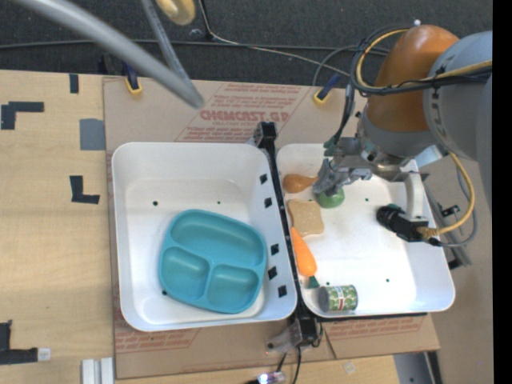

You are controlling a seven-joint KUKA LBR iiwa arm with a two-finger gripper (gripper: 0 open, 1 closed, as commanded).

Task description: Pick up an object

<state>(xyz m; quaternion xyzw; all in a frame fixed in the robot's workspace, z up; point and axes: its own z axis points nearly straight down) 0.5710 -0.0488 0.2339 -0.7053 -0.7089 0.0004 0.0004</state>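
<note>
Gripper point(330, 184) low in right bin point(416, 298), grip state not readable, over a small green object point(334, 198) near the bin's far-left corner, beside a tan bread slice point(306, 217) and carrot point(302, 252); best to descend squarely, close firmly, then lift straight.

I work in a lab: my bins point(128, 214) sit on cardboard point(240, 110) on a taped bench point(48, 214), cables point(256, 50) trailing behind the cardboard.
</note>
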